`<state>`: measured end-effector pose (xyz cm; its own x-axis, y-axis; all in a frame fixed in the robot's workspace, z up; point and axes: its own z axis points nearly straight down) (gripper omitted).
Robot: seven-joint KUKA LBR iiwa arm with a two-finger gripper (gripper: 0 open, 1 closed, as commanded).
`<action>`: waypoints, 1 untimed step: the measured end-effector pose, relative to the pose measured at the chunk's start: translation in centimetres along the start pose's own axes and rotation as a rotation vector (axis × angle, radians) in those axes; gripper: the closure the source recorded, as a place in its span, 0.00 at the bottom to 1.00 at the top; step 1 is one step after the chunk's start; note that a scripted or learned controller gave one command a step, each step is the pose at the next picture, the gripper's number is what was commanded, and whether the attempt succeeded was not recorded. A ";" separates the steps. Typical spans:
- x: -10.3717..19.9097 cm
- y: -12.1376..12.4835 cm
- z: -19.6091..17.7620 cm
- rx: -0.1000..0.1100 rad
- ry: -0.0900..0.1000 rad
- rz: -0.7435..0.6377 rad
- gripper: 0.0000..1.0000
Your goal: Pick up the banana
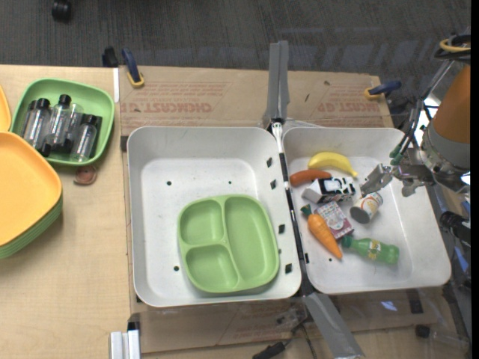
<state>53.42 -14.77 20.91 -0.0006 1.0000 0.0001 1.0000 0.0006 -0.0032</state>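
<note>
- The pincer [383,176] hangs over the right bin [419,275], reaching in from the right edge of the camera view under the arm's orange band [455,114].
- Its metal fingers are a small tangle from this slant; whether they are spread or closed, I cannot tell, and nothing shows clamped between them.
- The banana [332,161] lies in the right bin, up near the back wall, to the left of the pincer in this view and a little farther back — near, but clearly apart from it.
- It is plain yellow, short and curved, arching with its back upward in the picture, lying flat on the white floor.
- Just in front of it, almost touching, sits a red-orange sausage-shaped piece [310,176], and beside that a small black-and-white item [336,188].
- A small can [366,208] lies on its side just below the pincer.
- Nearer the front: a carrot [324,235], a pinkish packet [334,218] and a green bottle [372,250] lying down.
- The left bin [150,200] carries a green divided tray [227,242].
- Out on the worktop [67,290] to the far left: a green dish of dark-capped vials [63,122] and stacked orange plates [26,197].
</note>
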 end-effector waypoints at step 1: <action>2.1 4.6 3.6 0.000 -0.001 0.144 0.00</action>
<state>58.00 -12.65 17.31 0.1424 0.9898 -0.0011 0.9898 -0.1424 -0.0035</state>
